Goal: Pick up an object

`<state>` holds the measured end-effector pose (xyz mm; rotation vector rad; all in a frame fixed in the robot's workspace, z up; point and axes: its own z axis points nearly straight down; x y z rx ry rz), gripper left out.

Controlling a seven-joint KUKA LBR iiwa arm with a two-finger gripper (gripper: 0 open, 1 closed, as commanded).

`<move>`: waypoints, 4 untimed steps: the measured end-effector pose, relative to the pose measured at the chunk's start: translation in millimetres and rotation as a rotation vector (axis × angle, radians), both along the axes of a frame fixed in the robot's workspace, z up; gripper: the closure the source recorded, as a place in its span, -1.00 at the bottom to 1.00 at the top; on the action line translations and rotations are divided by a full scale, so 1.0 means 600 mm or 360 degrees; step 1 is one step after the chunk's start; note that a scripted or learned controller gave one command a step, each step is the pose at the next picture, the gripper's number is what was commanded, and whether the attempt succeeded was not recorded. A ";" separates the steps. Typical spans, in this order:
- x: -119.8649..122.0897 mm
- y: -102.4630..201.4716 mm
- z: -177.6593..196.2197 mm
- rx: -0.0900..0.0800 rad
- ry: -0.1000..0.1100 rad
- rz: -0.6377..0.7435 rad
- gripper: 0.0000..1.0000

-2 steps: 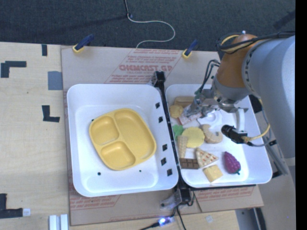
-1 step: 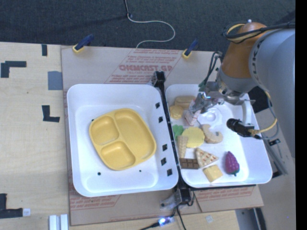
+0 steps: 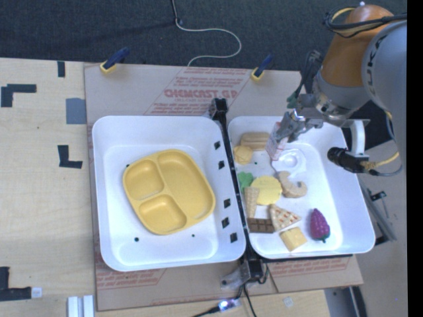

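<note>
Nearest, at the front of the right bin (image 3: 348, 197): a yellow block (image 3: 293, 238), and just right of it a purple grape-like piece (image 3: 319, 224). Directly behind the block, a pizza slice (image 3: 284, 215), touching a brown bar (image 3: 260, 226) on its left. Further back, a tan wafer (image 3: 252, 201) upright along the bin's left wall, with a pale yellow round piece (image 3: 267, 190) against it and a small green piece (image 3: 245, 179) just beyond. Right of the round piece, a tan cookie shape (image 3: 293, 187).

Across the divider, in the left bin (image 3: 111, 177): a yellow tray (image 3: 168, 191) with three compartments, flat and turned at a slant.

Deeper in the right bin, a white piece (image 3: 289, 159), near the middle and apart from the walls. Close over its far edge, the gripper (image 3: 283, 135), low above the bin floor; impossible to tell whether open or closed, and nothing visibly held. Left of the gripper, a small yellow piece (image 3: 243, 154) and a tan biscuit (image 3: 254, 140) near the back left corner.

Behind and to the right, the arm (image 3: 396, 51) with its orange band (image 3: 350, 55), reaching in over the bin's back rim.

Under both bins, a cardboard sheet (image 3: 192, 94) with red print, pinned at its far edge by two blue-and-yellow clamps (image 3: 114, 59). Farthest off, a white cable (image 3: 211, 35) curling over dark carpet.
</note>
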<state>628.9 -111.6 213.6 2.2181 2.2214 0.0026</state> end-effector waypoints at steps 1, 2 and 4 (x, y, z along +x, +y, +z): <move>0.000 0.001 0.018 0.0002 0.0006 0.0000 1.00; -0.056 0.090 0.019 0.0004 0.0012 0.0006 1.00; -0.142 0.239 0.039 0.0004 0.0013 0.0007 1.00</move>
